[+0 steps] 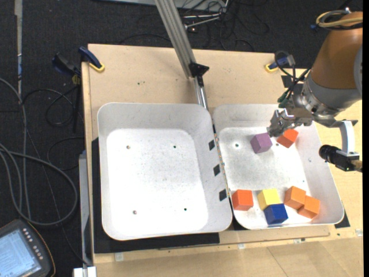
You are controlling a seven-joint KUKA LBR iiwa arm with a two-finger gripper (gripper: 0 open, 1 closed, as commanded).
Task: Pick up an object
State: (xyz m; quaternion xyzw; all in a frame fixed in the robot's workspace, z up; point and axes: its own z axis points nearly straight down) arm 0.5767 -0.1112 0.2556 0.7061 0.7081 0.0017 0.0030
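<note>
In the right bin (323,180) lie several small blocks. A purple block (260,143) sits near the bin's far middle, with an orange block (288,137) just right of it. My gripper (277,128) hangs at the bin's far right, its tip between those two blocks and just above them. Nothing shows between its fingers. Along the bin's near edge lie an orange block (242,199), a yellow block (268,198), a blue block (275,213) and two more orange blocks (302,201).
The left bin (109,154) stands beside the right one. A grey metal pole (176,27) slants across the bench's far side down to the gap between the bins. Clamps (92,59) sit at the bench's far corners. A black fitting (340,157) juts out on the right.
</note>
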